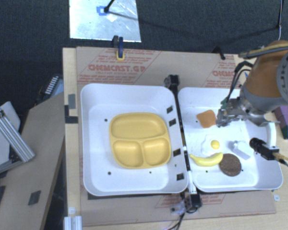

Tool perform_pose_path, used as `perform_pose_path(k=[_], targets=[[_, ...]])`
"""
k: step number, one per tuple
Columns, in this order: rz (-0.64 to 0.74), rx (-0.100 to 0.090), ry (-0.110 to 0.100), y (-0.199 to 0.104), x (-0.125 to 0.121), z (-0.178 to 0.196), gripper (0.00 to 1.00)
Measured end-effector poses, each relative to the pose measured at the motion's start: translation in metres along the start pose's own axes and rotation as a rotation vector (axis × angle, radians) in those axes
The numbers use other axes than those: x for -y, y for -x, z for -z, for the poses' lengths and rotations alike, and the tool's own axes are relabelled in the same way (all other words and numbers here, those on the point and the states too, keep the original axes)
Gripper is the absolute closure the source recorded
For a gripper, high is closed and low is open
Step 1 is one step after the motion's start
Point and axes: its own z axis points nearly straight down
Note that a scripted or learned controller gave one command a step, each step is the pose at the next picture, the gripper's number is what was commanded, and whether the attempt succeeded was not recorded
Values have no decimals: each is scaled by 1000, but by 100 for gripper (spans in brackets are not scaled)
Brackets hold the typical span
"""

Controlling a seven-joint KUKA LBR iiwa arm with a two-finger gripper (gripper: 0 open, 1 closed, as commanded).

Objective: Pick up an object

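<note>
one fixed overhead camera, slanted over both bins (pixel 134 92).

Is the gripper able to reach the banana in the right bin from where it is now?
Probably yes. The gripper hangs over the right bin, and the banana lies uncovered, with a fried egg and brown disc close beside it.

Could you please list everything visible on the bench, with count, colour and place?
bins: two, white, side by side on the bench
divided tray: one, yellow, left bin
toast slice: one, orange-brown, right bin, far side
fried egg: one, white with yellow yolk, right bin, middle
banana: one, yellow, right bin, near the divider
round patty: one, dark brown, beside the banana
small block: one, pale grey, right of the egg
arm: one, grey with orange band, over the right bin
gripper: one, grey, beside the toast slice
</note>
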Motion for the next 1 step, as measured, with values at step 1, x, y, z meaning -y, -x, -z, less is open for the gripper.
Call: perform_pose_path(k=[1], targets=[[1,0,1,0,-1,65,100]])
